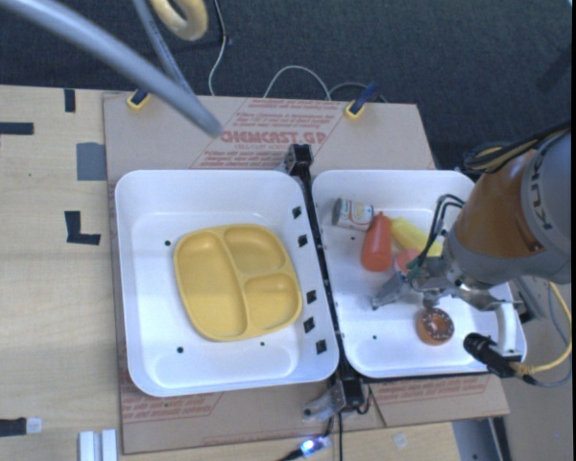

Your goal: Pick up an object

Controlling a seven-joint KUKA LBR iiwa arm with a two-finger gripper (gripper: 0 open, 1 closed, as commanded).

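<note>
orange bottle [375, 244], lying in right bin [365, 349]

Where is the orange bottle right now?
The orange bottle lies in the right bin, toward its upper left, just below a small clear container and beside a yellow object.

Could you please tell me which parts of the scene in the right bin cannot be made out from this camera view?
- Claw: small and blurred in the camera view, so its state cannot be read.
- Yellow plastic object: partly hidden by the grey arm with the orange band; its shape is unclear.
- Small clear packet with a label: too small to identify.
- Round brown object: too blurred to identify.
</note>
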